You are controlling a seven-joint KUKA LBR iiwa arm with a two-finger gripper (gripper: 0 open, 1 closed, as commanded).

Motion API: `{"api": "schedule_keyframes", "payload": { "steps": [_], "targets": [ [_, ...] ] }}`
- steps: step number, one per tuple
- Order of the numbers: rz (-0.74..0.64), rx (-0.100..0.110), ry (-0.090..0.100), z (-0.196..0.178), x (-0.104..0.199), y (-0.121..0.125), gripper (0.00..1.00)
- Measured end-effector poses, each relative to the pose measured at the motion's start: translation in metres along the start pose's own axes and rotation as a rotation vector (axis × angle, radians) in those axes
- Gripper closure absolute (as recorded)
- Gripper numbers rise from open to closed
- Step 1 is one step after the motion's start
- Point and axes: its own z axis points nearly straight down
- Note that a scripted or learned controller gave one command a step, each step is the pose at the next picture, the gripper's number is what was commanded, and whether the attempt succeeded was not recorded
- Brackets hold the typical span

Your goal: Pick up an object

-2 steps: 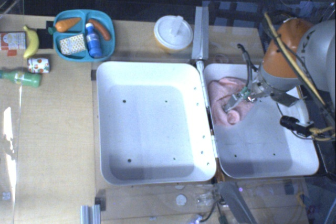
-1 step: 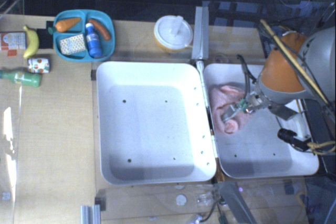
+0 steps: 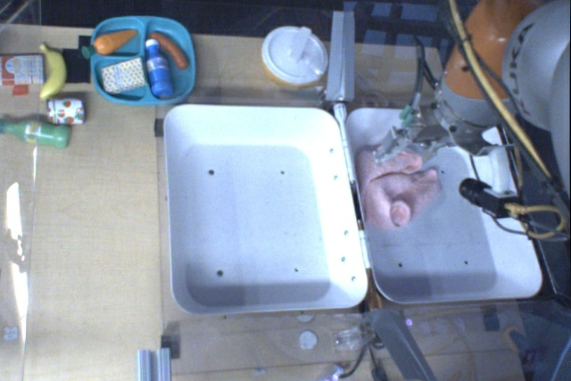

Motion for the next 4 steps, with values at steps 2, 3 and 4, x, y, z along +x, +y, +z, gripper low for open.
{"api": "schedule_keyframes", "payload": {
  "steps": [2, 3, 4],
  "targets": [
    [-0.148, -0.009, -0.003, 0.079, -0.051, 0.036, 1.00],
    [-0.358, -0.002, -0.001, 0.000, -0.021, 0.064, 1.00],
    [-0.616, 0.000, 0.000, 0.001, -0.021, 0.063, 1.00]
  ]
}}
